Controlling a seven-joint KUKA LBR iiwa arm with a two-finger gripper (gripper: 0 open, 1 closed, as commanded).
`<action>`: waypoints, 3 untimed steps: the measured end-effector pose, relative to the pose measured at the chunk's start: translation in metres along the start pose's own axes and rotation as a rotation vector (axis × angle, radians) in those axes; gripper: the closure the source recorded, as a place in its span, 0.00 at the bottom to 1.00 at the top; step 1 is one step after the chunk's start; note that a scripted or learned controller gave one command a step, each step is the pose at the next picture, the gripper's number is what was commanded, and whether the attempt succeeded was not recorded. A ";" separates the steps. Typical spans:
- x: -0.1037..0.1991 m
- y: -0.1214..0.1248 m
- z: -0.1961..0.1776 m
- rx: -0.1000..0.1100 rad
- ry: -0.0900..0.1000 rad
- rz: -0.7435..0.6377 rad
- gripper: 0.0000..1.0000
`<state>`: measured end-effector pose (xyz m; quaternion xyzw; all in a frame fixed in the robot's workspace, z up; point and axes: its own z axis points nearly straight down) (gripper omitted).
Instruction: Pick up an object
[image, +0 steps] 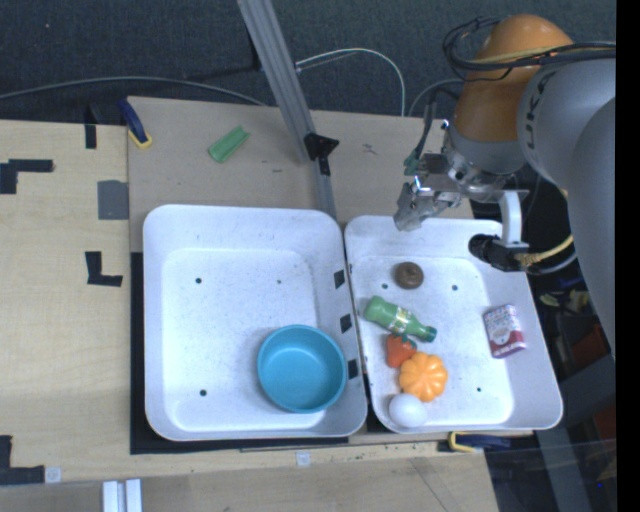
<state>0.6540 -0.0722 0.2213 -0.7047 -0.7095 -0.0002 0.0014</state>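
My gripper (412, 214) hangs over the far rim of the right bin (530, 400), above and apart from the things inside, with nothing seen between its fingers. Below it in that bin lie a small brown round piece (407, 274), a green bottle (397, 319), a red-orange piece (400, 350), an orange pumpkin (423, 375), a white egg-like ball (407, 410) and a red and white can (504, 331). A blue bowl (300, 367) sits in the near right corner of the left bin (200, 250).
A slanted grey pole (290, 90) crosses the bench behind the bins. A green block (228, 144) and a blue and yellow item (135, 123) lie on the bench at the back left. Cables trail behind the arm.
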 end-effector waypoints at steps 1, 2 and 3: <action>0.058 -0.005 0.001 0.001 -0.001 0.000 1.00; 0.112 -0.025 0.010 0.002 -0.001 0.000 1.00; 0.164 -0.051 -0.002 0.002 0.000 -0.001 1.00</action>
